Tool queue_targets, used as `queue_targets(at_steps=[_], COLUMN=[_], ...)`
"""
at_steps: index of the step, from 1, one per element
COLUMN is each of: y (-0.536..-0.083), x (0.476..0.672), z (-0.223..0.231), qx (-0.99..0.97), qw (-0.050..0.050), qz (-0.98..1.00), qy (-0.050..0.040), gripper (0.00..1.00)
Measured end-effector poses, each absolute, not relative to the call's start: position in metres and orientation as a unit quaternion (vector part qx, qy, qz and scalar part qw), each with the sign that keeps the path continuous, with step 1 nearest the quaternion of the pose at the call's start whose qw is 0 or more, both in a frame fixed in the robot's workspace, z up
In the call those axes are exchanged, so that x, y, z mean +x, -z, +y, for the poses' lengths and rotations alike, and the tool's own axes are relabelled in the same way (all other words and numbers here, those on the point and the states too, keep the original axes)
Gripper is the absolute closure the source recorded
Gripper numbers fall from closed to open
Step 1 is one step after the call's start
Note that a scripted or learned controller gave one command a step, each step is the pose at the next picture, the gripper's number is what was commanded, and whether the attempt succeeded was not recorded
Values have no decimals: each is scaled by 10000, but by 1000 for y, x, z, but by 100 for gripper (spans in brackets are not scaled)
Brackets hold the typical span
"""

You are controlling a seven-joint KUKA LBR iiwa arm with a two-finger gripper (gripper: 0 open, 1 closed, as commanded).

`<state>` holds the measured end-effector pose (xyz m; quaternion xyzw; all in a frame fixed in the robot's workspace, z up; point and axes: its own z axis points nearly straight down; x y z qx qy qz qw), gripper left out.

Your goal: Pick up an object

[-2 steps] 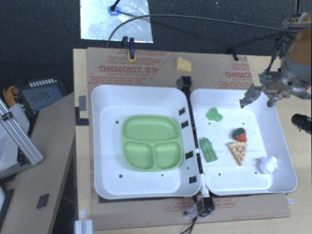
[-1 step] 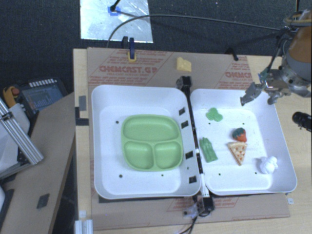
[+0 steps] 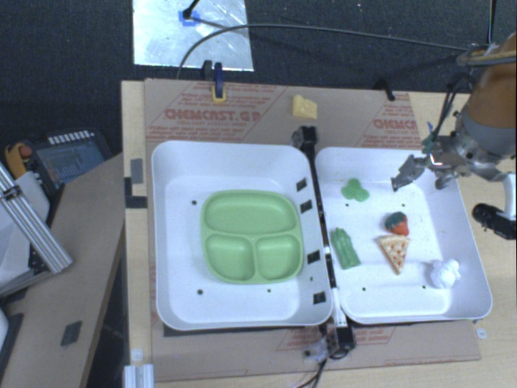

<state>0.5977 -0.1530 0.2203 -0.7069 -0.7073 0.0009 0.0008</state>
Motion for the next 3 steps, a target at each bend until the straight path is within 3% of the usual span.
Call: queue_targets(at_steps=[2, 3], y=[-119, -132], x=[601, 603], z=[-157, -157], qx=[-7068, -7067], qw=[5, -23], qz=[-7074, -7075], qy=[-2, 12], gripper=[0, 100])
